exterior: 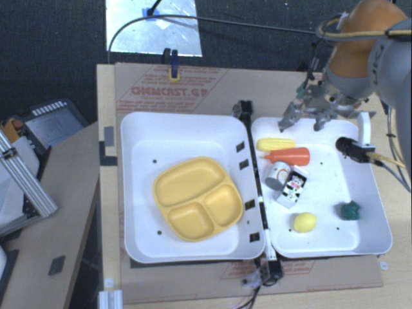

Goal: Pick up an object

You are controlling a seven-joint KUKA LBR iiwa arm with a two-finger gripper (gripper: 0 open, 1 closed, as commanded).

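Observation:
My gripper (302,121) hovers over the far edge of the right bin (370,192), its fingers spread open with nothing between them. Just in front of it lie a yellow corn cob (275,145) and an orange carrot (291,155), side by side. Nearer the bin's middle are a small grey can (277,174) and a black-and-white carton (293,187), touching each other. Toward the front sit a yellow lemon (304,222) and, to its right, a small green object (349,210).
The left bin (138,172) holds a yellow divided plate (196,198). A black divider strip (254,179) runs between the two bins. Off the bench at the left stands grey equipment (55,124).

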